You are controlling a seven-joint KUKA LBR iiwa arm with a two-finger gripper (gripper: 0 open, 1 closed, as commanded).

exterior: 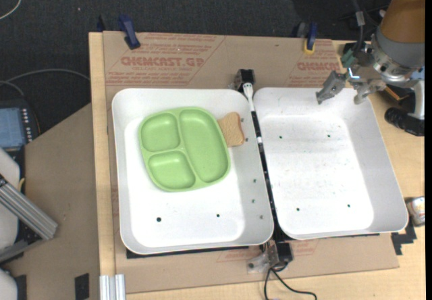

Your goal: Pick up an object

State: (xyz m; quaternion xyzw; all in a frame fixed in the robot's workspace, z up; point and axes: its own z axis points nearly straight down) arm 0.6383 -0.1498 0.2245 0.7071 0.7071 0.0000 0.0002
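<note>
A green three-compartment plate [183, 148] lies in the left bin [182, 224]. A tan, cracker-like piece [232, 129] rests against the plate's right rim, near the divide between the bins. My gripper [347, 88] hangs over the far right corner of the right bin [324, 184], well away from both objects. Its two grey fingers [329, 88] are spread apart and hold nothing.
The bins sit on a cardboard sheet [162, 55] held by blue clamps [128, 32] at the far edge. A black bracket [244, 78] stands at the back between the bins. Cables [283, 278] run out at the front.
</note>
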